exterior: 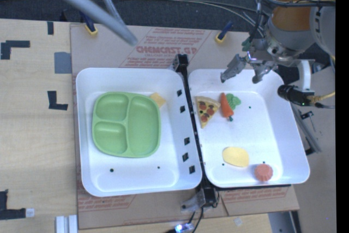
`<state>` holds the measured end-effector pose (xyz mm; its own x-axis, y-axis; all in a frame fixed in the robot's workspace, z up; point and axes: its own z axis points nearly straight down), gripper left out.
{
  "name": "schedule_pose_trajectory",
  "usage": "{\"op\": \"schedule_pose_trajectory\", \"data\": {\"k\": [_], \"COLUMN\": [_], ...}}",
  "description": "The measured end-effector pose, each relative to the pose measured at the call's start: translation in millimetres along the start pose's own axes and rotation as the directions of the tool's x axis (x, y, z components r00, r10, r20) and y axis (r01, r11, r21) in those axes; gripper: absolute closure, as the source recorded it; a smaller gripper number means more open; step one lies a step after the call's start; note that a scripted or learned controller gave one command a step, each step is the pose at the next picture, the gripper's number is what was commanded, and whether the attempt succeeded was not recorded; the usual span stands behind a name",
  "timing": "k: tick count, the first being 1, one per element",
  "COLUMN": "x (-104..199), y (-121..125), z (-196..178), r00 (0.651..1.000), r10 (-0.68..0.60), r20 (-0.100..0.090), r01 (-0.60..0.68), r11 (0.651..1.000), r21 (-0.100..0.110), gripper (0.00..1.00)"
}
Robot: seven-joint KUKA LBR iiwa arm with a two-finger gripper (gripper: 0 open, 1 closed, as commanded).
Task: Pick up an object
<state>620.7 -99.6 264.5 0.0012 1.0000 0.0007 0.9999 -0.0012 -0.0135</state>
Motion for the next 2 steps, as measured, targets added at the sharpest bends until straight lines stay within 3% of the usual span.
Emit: {"op": "schedule_pose_trajectory", "data": {"k": [1,2], "x": [0.1,8.9], "y": [1.9,-1.1], "z": [-7.2,42.1], "r00": [1.000,1.000], "r10": [-0.002,-0.002], "r20": [0.001,0.001], "r01": [0.002,0.002], "r11": [1.000,1.000], "r21": [-0.012,-0.008], "gripper": [0.00,0.00]}}
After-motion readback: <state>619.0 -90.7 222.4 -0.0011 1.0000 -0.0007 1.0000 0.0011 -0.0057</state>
